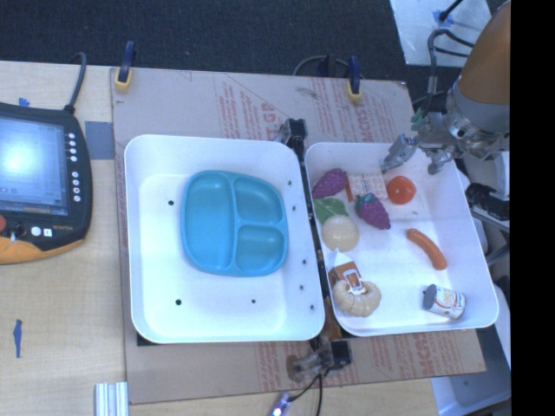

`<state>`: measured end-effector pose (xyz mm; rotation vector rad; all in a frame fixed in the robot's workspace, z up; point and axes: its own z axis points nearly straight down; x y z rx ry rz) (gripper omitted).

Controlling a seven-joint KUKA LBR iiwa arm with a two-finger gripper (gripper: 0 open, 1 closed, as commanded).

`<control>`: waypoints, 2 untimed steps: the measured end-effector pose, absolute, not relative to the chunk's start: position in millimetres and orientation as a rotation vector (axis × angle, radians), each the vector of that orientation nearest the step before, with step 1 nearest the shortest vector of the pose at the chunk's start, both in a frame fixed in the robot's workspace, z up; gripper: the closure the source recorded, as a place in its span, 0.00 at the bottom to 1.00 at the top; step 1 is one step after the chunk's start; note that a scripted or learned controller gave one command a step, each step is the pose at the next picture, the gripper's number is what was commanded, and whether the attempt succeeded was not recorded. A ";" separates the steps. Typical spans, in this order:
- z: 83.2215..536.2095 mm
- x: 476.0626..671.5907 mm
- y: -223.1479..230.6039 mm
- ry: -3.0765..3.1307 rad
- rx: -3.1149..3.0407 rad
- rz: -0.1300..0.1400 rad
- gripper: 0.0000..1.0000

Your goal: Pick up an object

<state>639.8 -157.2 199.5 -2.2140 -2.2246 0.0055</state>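
My gripper (420, 154) hangs over the far edge of the right bin (473, 232), its fingers spread apart with nothing between them. Just below it lies a red tomato (400, 190). Further left are a purple bunch of grapes (374, 211), a second purple piece (329, 182), a green leafy piece (329, 208) and a pale round onion (340, 232). An orange sausage (427, 248) lies at the right. Near the front sit a tan garlic-like bulb (357, 297) and a small can (445, 301) on its side.
The left bin (147, 241) holds a blue divided plate (234, 224). A teach pendant (39, 180) rests on the bench at the far left. Clamps (124, 68) hold the cardboard sheet at the back edge.
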 end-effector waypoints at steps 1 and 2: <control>90.9 616.4 -159.1 -2.223 -2.212 0.009 0.00; 86.4 647.0 -136.7 -2.189 -2.203 0.044 0.00</control>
